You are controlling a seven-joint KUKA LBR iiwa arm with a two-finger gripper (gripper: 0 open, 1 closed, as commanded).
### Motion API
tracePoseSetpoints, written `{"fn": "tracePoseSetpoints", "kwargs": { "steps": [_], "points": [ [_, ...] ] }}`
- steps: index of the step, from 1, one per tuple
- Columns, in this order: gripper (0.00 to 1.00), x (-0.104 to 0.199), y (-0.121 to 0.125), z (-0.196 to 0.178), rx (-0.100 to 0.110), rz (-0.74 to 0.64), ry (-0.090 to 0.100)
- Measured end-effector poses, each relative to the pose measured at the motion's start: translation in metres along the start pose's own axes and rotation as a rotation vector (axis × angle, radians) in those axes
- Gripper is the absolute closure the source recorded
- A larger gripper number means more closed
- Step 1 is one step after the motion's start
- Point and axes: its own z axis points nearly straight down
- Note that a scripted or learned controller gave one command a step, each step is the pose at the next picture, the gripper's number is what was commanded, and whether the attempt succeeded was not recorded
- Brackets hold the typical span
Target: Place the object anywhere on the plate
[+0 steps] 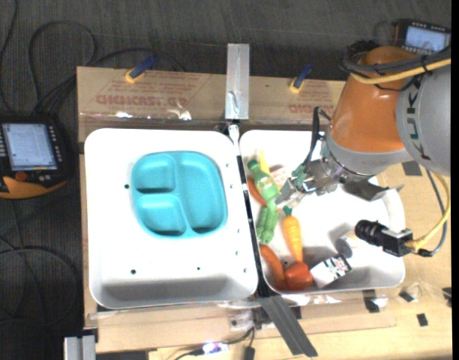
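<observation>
Camera view takes in a table (177, 96) topped with brown cardboard, set on dark grey carpet (34, 261) strewn with black cables. At nine o'clock on the carpet lies one orange-edged teach pendant (25, 150) with a lit screen.

Two shallow white bins sit side by side. One, the left bin (117, 276), carries a single turquoise plate (178, 193) with three compartments. The other, the right bin (379, 276), holds the toy food along its left wall: two green vegetable pieces (264, 187) one above the other, one carrot (292, 236) beside them, one red tomato-like piece (295, 274) at six o'clock, and a small black-and-white object (333, 267) just right of it.

One grey and orange arm (376, 118) comes in from three o'clock. Its gripper (295, 188) hangs over the right bin's upper left part, touching or just above the green pieces; how wide it stands I cannot tell.
</observation>
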Motion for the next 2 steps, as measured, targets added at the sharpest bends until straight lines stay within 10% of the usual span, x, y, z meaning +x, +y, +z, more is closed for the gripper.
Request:
{"fn": "tracePoseSetpoints", "kwargs": {
  "steps": [2],
  "points": [
    [1.00,0.088,0.102,0.072,-0.002,-0.411,0.000]
  ]
}}
